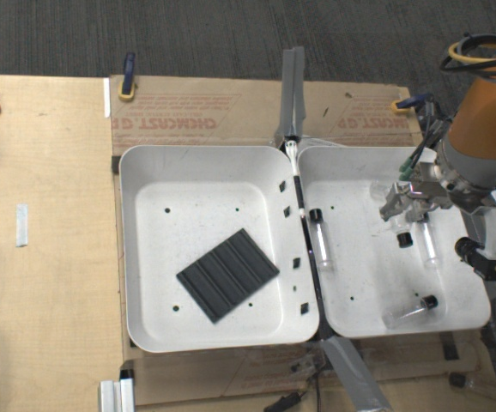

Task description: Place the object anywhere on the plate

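Mirror-reversed red lettering, seemingly "CHEMCAST GP", runs across the brown cardboard sheet (265, 114) behind two white bins. The grey arm (481, 136), orange-banded above the wrist, reaches in from the right and hangs its gripper (405, 209) over the right bin (351, 316); whether the fingers are open or closed cannot be told. Clear tubes with black caps lie there, one (319, 240) left of the fingers, one (411, 309) nearer the camera. Far left of the fingers, a ridged black plate (228, 275) lies in the left bin (145, 230).

It looks like a robot lab: a wooden worktop (51, 316) holds two white bins (136, 316), clamps (128, 75) and cardboard (231, 114).
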Tool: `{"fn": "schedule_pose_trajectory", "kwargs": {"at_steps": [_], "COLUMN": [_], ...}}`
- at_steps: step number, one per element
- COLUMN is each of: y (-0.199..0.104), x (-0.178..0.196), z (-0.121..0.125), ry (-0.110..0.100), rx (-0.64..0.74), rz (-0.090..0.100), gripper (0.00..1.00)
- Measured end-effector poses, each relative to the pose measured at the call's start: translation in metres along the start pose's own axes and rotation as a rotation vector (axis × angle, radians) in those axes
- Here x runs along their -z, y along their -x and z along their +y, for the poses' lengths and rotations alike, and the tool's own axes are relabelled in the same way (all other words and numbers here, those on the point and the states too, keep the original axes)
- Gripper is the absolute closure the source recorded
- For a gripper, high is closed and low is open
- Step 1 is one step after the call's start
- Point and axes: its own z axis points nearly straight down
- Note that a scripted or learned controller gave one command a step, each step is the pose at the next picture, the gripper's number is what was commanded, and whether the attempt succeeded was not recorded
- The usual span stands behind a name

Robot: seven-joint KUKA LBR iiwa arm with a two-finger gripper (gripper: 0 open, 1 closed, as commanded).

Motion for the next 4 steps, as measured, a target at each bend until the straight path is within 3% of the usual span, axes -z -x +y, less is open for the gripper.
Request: {"fn": "schedule_pose_trajectory", "kwargs": {"at_steps": [1, 2, 3, 4], "y": [-0.074, -0.148, -0.185, -0.205], "x": [0.005, -0.018, -0.017, 0.005], "z": [-0.025, -0.068, 0.067, 0.089], "ry": [-0.002, -0.003, -0.001, 0.003], "rx": [0.032, 0.089, 0.197, 0.656], "rz": [0.000, -0.001, -0.002, -0.002], "gripper": [1.00, 1.00, 1.00, 1.00]}}
